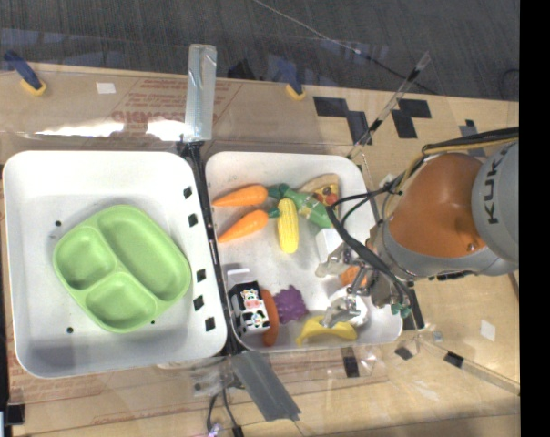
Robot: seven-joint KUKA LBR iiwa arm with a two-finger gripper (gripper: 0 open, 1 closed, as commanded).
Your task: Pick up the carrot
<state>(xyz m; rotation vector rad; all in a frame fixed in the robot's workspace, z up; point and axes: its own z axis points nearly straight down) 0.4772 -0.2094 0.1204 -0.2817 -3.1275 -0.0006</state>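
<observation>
Hovering low over the right bin's (pixel 257 164) near corner, the pincer (pixel 346 309) sits by the banana (pixel 325 331) — I cannot tell how it stands. Both carrots (pixel 241 196) lie well apart at the far-left — it may snag the wrong toy.

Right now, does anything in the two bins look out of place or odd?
Nothing looks spilled or broken. The toy foods lie jumbled in the right bin, while the green divided plate sits alone in the left bin. The hand hangs over the banana, well apart from the two carrots at the bin's left side.
</observation>
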